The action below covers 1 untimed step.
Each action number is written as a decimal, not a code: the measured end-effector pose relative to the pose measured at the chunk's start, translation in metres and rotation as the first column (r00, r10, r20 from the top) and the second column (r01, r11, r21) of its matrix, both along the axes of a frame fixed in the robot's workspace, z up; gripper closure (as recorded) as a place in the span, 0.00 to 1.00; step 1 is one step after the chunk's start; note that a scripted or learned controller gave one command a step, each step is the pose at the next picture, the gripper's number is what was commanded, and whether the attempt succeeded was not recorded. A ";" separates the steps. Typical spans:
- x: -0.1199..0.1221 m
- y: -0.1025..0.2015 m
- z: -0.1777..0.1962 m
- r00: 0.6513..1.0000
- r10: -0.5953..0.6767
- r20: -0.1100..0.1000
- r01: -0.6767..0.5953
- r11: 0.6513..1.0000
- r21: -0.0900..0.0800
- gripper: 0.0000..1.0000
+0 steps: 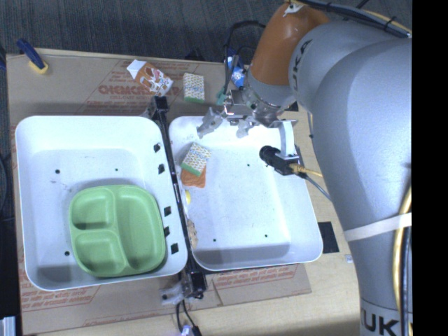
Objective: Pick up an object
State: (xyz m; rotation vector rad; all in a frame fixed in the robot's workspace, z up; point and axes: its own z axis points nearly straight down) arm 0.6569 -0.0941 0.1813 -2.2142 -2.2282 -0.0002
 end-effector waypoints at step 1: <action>0.000 -0.078 0.111 1.000 -0.003 0.002 0.003 1.000 -0.003 0.00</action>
